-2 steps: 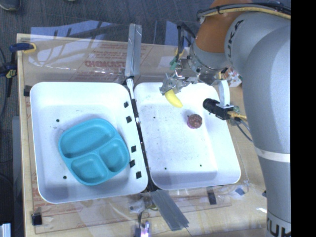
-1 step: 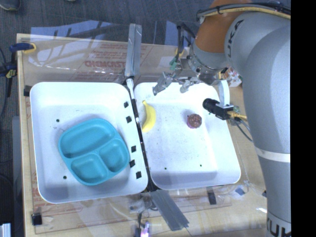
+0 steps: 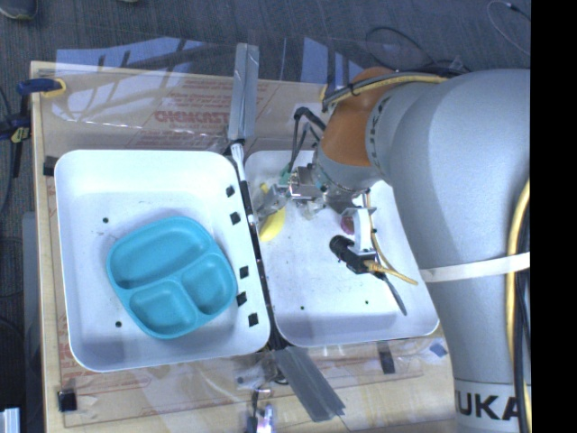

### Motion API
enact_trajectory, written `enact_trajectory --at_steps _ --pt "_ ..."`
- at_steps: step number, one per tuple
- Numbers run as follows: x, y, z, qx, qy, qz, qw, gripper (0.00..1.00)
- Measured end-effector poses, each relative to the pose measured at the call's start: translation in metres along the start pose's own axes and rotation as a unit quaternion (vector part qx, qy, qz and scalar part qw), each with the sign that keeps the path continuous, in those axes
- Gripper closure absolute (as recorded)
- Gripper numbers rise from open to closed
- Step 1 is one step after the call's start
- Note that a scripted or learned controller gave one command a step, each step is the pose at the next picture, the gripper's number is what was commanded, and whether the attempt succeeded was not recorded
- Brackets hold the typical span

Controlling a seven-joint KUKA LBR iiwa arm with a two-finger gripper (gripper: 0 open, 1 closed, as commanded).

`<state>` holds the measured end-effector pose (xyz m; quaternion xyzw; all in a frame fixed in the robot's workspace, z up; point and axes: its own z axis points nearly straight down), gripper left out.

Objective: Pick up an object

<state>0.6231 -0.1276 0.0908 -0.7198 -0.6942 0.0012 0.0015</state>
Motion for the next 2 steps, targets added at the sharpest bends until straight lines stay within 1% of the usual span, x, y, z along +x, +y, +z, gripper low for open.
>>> enact_trajectory --at_steps 1,2 --pt "0.001 0.000 -0.010 0.001 0.000 -0.003 1.0000 1.00" --pt "0.093 0.030 -0.125 -0.001 0.000 -0.007 1.0000 1.00"
